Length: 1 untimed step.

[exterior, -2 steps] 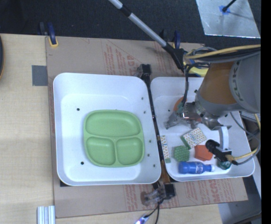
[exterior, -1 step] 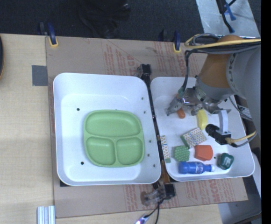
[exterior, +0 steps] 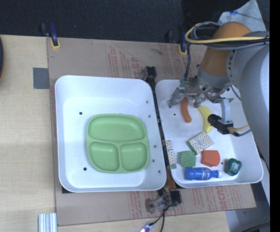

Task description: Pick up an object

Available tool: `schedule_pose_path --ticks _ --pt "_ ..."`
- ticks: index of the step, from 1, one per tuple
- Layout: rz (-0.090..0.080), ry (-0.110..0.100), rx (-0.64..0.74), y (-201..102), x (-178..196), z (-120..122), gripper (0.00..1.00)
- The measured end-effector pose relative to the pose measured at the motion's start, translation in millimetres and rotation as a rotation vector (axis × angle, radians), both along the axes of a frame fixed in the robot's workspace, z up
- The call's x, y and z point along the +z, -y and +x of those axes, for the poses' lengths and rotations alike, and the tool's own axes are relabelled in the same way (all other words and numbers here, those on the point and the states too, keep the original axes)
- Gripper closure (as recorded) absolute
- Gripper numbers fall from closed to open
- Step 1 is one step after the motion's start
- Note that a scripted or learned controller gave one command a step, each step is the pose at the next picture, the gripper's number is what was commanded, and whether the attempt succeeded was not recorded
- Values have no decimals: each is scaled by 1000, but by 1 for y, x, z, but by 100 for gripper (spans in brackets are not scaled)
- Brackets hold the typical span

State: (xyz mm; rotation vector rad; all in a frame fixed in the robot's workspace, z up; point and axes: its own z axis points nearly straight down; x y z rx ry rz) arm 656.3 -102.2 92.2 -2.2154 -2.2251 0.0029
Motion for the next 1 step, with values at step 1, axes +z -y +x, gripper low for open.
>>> schedule_pose_path --ticks 1 --pt "-1 -2 4 1 10 0 100"
